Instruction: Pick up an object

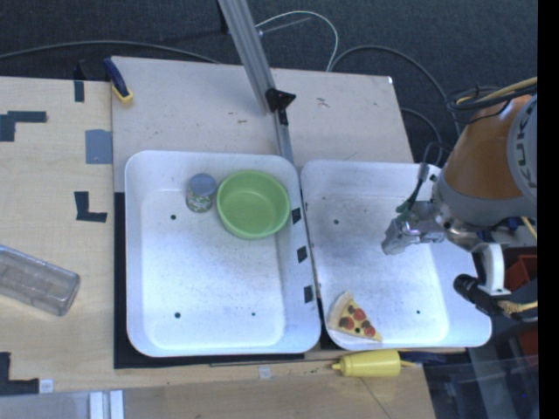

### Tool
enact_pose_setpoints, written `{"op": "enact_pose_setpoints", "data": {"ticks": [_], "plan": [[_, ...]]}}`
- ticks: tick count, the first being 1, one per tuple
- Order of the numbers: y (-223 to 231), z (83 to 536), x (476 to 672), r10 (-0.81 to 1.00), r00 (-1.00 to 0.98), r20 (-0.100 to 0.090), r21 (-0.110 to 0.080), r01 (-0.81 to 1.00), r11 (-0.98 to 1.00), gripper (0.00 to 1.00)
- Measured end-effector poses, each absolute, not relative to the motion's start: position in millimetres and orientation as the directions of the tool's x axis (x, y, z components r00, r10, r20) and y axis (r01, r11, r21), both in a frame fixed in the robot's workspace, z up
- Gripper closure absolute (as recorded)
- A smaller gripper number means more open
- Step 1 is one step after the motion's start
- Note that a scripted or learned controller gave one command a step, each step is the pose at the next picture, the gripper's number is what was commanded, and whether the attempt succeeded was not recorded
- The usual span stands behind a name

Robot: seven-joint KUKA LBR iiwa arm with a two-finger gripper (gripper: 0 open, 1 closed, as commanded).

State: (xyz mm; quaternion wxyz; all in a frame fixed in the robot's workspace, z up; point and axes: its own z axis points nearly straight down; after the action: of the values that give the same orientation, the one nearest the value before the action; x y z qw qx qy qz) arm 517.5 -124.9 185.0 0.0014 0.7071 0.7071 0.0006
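Bins sit side by side on the desk (349,112), the left bin (157,312) holding a green bowl (253,203) near its 12 o'clock edge, with a small grey-lidded jar (201,192) just beside the bowl at its 9 o'clock. The right bin (349,190) holds a pizza slice toy (353,318) in its 7 o'clock corner, lying flat close to the bin wall. A yellow bottle-like object (370,364) lies on its side outside the right bin, at 6 o'clock from the pizza slice toy. The grey arm with its orange band (489,160) reaches in from 3 o'clock, and the pincer (400,236) hangs over the middle of the right bin, well apart from the pizza slice toy, which lies at its 7 o'clock. Nothing shows between its tips, and I cannot tell whether it is clenched or released. A clear plastic container (35,279) lies on the desk at 9 o'clock, outside the left bin.
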Motion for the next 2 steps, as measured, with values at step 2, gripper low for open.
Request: {"op": "enact_pose_setpoints", "data": {"ticks": [2], "plan": [[-72, 209, 531.5, 1.000, -0.007, 0.002, -0.002, 1.000, 0.007, 1.00]]}}
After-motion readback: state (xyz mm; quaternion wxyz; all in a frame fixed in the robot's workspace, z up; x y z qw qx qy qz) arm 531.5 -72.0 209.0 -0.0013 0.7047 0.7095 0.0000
